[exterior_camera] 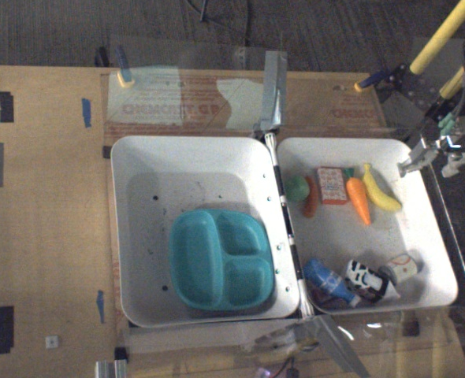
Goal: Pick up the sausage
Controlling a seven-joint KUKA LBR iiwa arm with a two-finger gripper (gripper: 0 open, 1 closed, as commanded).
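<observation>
My tool (445, 150) hangs at the right bin's (441, 242) far edge, grip state I cannot tell, nothing picked yet: the sausage (311, 198) lies across the bin from it, beside the green ball (297, 187).

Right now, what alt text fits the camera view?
A brown sausage lies near the right bin's left wall beside a green ball, with a carrot and banana nearby. The left bin holds a teal divided tray.
</observation>
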